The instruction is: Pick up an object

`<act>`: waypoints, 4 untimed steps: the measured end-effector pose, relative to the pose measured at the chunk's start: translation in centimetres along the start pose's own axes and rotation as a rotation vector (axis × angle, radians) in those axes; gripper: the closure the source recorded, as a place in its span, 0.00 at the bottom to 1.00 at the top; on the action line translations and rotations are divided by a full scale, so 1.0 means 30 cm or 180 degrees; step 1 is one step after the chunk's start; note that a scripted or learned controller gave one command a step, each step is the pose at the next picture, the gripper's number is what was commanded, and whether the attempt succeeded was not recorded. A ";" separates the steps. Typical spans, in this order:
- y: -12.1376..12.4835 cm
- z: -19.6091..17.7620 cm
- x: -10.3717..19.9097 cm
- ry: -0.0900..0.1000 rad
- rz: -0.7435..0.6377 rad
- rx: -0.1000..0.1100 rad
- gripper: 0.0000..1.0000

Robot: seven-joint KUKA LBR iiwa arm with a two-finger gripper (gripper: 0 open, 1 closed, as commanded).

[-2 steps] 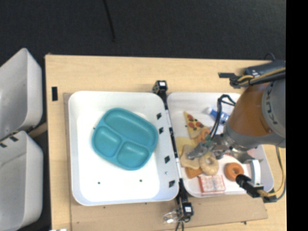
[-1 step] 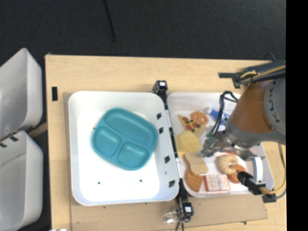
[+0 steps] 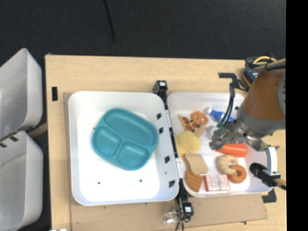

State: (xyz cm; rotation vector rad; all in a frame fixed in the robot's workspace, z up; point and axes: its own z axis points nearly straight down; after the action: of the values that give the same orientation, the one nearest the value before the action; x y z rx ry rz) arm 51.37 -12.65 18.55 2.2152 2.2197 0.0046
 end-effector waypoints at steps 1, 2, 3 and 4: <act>0.007 -0.175 -0.004 0.0000 -0.0003 0.0004 1.00; 0.139 -0.149 0.143 0.0006 -0.0013 0.0015 1.00; 0.247 -0.129 0.296 0.0009 -0.0016 0.0015 1.00; 0.394 -0.163 0.444 0.0009 -0.0017 0.0006 1.00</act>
State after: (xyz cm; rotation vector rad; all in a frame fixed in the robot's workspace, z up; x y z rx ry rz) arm 63.12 0.70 23.50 2.2116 2.2278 0.0056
